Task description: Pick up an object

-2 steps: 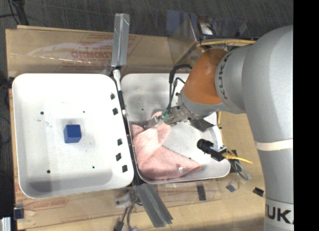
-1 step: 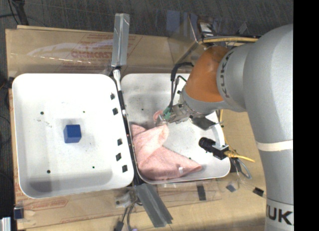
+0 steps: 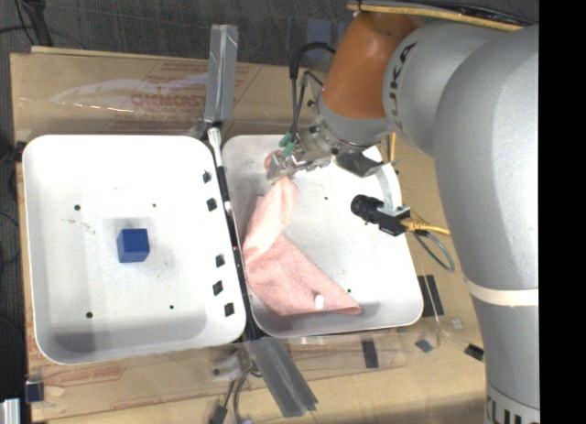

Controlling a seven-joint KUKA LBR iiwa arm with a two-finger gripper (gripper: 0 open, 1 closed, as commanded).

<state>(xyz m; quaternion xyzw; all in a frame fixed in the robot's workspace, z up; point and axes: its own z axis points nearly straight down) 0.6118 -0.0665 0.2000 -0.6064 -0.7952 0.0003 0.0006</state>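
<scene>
This is a robotics lab test cell rather than a home or a shop. A bulky grey industrial robot arm (image 3: 476, 138), with an orange band (image 3: 366, 65) above its claw (image 3: 293, 158), reaches in from the right. Two shallow white plastic bins, the left bin (image 3: 82, 175) and the right bin (image 3: 366, 257), sit side by side on a flat brown cardboard sheet (image 3: 110, 83). Strips of grey tape (image 3: 221, 74) cross the far and near ends of the seam between them. Beyond the far edge lies dark carpet-like flooring (image 3: 137, 1).
</scene>
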